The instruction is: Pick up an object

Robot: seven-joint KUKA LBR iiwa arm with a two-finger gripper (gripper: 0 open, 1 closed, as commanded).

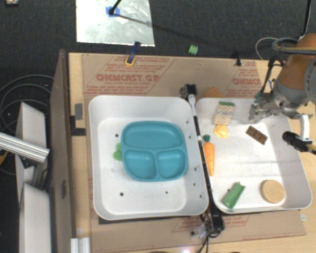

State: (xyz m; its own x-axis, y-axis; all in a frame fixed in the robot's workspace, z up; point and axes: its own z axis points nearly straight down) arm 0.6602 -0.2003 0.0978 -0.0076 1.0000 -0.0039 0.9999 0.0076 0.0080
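Dark carpet floor [31, 30] around the tabletop [147, 75], a brown printed board. Shiny silver sheet [115, 15] on floor behind it. Black cables [16, 96] coil at left, beside white metal framing [34, 157].

Two shallow white bins sit side by side on a bench, seen from above at a slant. The left bin [102, 141] holds a blue divided plate [154, 149] at its centre, with a small green item [117, 152] poking out at the plate's left edge. The right bin [297, 181] holds a carrot [209, 157] along its left wall, a green block [233, 195] near the bottom, a tan disc [273, 191] at lower right, a brown bar [256, 135], a yellow piece [220, 131] and a speckled sponge [223, 113] above it. The arm [300, 73] enters from the upper right of the frame; its gripper [257, 113] hangs over the right bin's upper part, just above the brown bar.
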